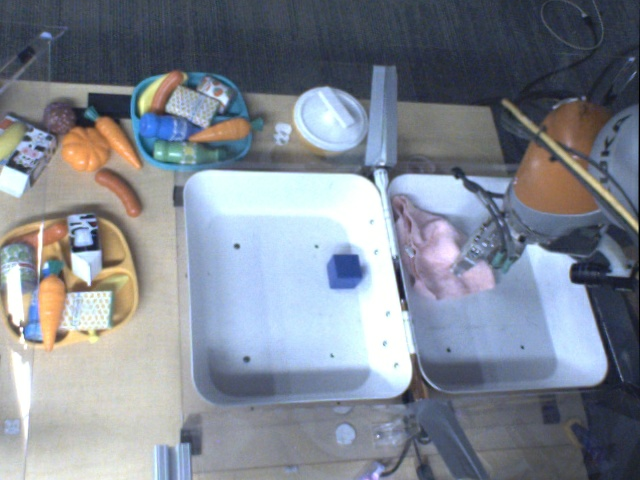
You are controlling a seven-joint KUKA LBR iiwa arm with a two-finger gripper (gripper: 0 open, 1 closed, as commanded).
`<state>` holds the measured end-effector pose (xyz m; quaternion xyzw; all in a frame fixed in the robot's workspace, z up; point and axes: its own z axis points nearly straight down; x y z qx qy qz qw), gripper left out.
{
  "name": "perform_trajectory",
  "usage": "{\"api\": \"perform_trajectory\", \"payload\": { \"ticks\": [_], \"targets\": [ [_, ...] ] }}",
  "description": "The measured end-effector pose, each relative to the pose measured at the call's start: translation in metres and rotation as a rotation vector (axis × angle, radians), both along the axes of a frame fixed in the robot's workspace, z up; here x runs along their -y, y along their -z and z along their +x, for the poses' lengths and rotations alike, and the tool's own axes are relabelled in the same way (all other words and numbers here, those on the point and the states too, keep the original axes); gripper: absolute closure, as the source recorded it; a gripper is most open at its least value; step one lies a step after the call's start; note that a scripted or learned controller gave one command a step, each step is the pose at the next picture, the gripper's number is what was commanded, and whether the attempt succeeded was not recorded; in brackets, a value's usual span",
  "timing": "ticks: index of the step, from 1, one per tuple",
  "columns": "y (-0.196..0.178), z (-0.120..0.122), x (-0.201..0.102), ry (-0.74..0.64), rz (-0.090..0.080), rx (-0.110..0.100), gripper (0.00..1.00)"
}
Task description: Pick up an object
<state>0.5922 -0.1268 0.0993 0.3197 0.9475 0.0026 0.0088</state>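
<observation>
Blue cube (345,270) sits alone in left bin (220,208). Gripper (484,255) fingers touch pink cloth (432,253) in right bin (560,368); finger opening cannot be determined.

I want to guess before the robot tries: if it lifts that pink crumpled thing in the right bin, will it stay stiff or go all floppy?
Probably floppy. The pink cloth lies bunched in soft folds, so it would likely droop and hang down when lifted. It looks thin, so it is likely light. Being crumpled and flat on the right bin, it should not roll, though it may drag if pushed.
</observation>
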Motion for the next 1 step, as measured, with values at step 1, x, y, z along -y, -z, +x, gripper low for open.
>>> {"api": "perform_trajectory", "payload": {
  "ticks": [1],
  "targets": [
    [-0.0823, 0.0206, -0.0750, 0.153, 0.002, -0.019, 1.00]
  ]
}}
